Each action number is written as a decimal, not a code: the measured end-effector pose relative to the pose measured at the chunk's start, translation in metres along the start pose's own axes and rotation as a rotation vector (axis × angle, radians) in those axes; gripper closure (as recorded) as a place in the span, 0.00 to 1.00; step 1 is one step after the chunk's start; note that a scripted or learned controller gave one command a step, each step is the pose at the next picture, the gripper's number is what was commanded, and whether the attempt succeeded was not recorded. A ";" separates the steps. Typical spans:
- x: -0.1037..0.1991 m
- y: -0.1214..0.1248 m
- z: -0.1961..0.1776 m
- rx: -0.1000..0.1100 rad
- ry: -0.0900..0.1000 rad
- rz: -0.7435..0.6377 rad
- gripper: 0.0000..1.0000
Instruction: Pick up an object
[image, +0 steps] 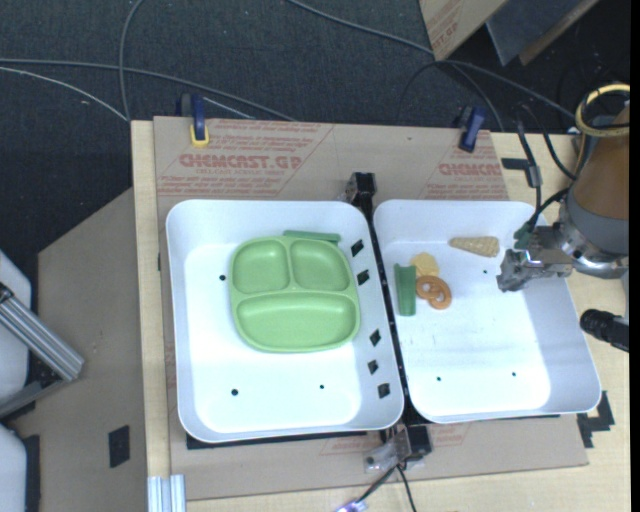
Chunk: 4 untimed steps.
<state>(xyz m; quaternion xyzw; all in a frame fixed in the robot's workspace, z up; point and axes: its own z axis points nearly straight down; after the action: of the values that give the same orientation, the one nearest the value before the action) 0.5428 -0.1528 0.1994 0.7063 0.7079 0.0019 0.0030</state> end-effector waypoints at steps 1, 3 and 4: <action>-0.011 -0.001 -0.054 0.000 -0.001 0.002 1.00; 0.046 0.003 -0.054 0.010 0.005 -0.004 1.00; 0.100 -0.010 -0.045 0.011 0.005 -0.004 1.00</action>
<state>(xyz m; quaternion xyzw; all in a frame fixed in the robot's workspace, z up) 0.5322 -0.0523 0.2437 0.7049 0.7093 0.0000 -0.0027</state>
